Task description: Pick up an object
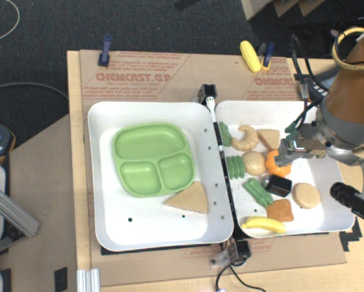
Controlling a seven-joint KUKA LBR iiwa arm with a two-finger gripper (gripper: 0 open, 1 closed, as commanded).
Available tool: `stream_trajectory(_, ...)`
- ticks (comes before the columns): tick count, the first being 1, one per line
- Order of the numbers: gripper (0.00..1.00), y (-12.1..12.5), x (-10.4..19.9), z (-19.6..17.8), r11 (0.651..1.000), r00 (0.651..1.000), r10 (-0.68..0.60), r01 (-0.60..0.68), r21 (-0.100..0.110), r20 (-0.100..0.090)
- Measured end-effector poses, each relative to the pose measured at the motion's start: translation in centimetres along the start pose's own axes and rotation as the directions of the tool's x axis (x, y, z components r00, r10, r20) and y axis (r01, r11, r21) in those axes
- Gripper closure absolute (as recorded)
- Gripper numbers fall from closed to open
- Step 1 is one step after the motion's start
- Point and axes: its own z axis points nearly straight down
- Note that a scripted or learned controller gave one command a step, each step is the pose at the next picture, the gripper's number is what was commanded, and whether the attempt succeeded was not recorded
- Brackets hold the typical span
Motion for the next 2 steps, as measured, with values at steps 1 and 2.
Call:
stream_trajectory(1,1.0,0.1,0.0,-1.0,1.0,1.0,0.0,0.0,-0.002,0.001)
stream_trajectory(2,1.0,0.1,0.0,-2.0,1.0,1.0,0.0,0.0,-0.005,0.001)
